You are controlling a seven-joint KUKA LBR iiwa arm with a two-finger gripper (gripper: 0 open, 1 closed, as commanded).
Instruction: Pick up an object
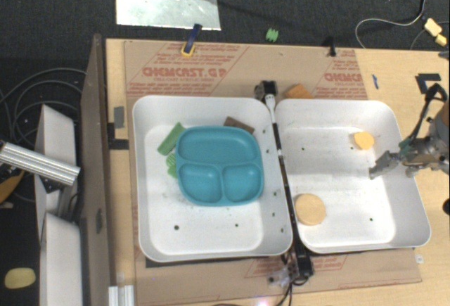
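The right white bin [394, 227] holds a small yellow-orange piece [363, 140] near its back right and a round tan disc [309, 209] near its front left. My gripper [380, 166] reaches in from the right edge and hangs over the bin's right side, just below and to the right of the yellow-orange piece. I see nothing held in it. The left bin [204, 238] holds a blue divided plate [218, 165], green pieces [169, 139] at the plate's left edge and a brown piece [239, 124] behind it.
An orange block [298, 92] lies on the cardboard just behind the bins. A black clamp [268, 91] sits where the two bins meet. Cables run along the right and left edges of the bench.
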